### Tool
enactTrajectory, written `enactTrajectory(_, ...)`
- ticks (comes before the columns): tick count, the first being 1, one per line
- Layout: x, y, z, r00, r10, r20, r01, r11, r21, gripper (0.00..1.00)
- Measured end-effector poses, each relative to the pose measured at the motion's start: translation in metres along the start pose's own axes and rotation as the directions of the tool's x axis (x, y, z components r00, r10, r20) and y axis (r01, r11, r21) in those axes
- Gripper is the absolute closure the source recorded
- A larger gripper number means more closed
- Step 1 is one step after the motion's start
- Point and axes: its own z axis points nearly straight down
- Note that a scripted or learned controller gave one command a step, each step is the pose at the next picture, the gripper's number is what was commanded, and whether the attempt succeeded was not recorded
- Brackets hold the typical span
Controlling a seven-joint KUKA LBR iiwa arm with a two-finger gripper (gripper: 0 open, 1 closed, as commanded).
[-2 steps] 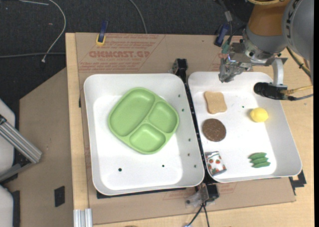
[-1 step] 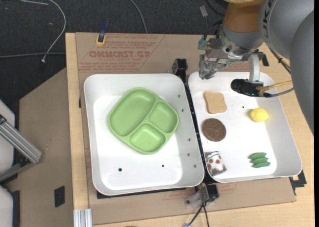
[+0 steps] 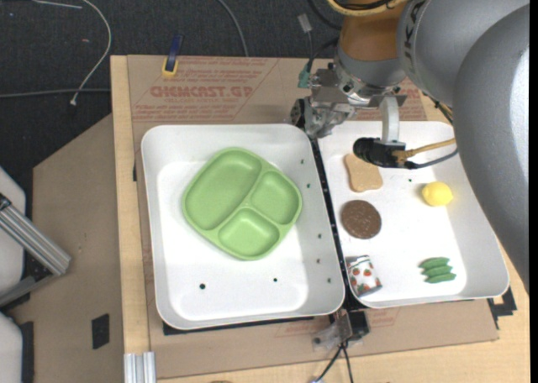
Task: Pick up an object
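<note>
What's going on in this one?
The arm reaches in from the right. Its gripper is at the far edge, where the two bins meet, and nothing is visibly held. The left bin holds a green divided plate. The right bin holds a toast slice, a brown disc, a yellow piece, green pods and a small patterned can.

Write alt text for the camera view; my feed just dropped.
The gripper sits over the far end of the seam between the two white bins. The left bin holds a green divided plate; the right bin holds toast, a brown disc, a yellow lump, green pods and a small can.
</note>
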Motion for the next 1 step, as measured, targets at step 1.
enactTrajectory(1, 0.0496, 0.0033, -0.0121, 1.0, 0.0, 0.0, 0.0, 1.0, -0.006, 1.0)
